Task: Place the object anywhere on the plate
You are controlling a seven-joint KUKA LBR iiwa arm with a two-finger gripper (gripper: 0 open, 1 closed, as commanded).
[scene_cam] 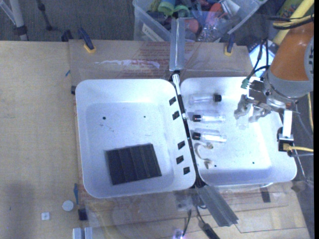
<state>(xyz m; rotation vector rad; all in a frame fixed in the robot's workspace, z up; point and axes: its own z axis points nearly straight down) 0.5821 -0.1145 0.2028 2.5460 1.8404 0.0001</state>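
Overhead, the grey-and-orange arm's gripper (249,109) hangs over the right shallow white bin (259,169), near its far right side; whether it is spread or pressed together I cannot tell. Three clear plastic vials with black caps (208,118) lie in that bin's left half, one behind another, apart from the gripper. The dark ribbed rectangular plate (133,164) lies flat in the left white bin (94,93), toward its near side.
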